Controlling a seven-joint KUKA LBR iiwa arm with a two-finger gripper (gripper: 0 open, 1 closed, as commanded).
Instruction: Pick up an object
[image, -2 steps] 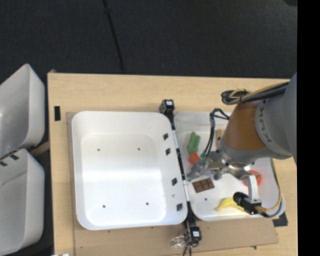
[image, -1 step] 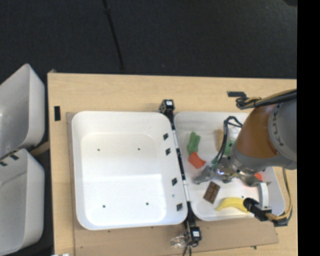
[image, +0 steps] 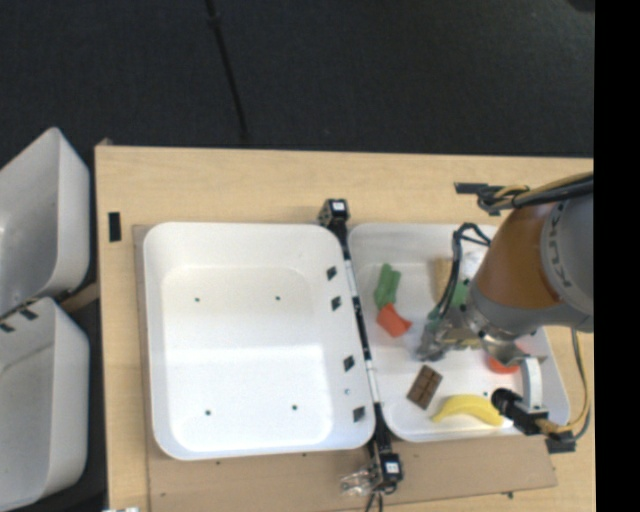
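The right bin (image: 400, 238) holds a green block (image: 387, 284), orange piece (image: 394, 321), brown bar (image: 425, 386) and, at five o'clock, a banana (image: 466, 410).

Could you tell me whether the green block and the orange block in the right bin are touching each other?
Cannot tell. In the camera view the green block ends right where the orange block begins, with no plain gap or contact.

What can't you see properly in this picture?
- Gripper, camera view: too small and blurred, under the arm, to tell whether it is open or shut, or holds anything.
- Red thing, camera view: partly hidden by the arm; its shape is unclear.
- Tan thing, camera view: mostly hidden behind cables and the arm.
- Arm, camera view: cut off at the right.
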